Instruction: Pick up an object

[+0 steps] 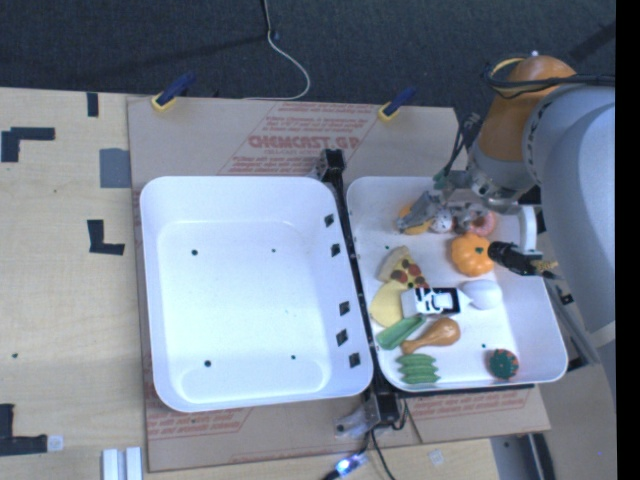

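The right bin [540, 343] holds several toy foods. Among them are an orange pumpkin [471, 255], a pizza slice [400, 266], a pale yellow piece [386, 306], a black-and-white block [437, 300], a white egg [483, 293], a brown drumstick [436, 335], a green pod [399, 330], green peas [418, 369] and a red-and-green berry [503, 363]. My gripper [432, 211] hangs low over the bin's far end, above a small orange-yellow piece [412, 211]. It is just left of a pinkish piece [481, 222]. Nothing shows held in it.
The left bin [160, 298] stands beside the right one, with a black divider [345, 268] between them. Both rest on a cardboard sheet [290, 138]. The grey arm [575, 168] covers the right bin's far right corner. A cable [280, 38] runs along the back.
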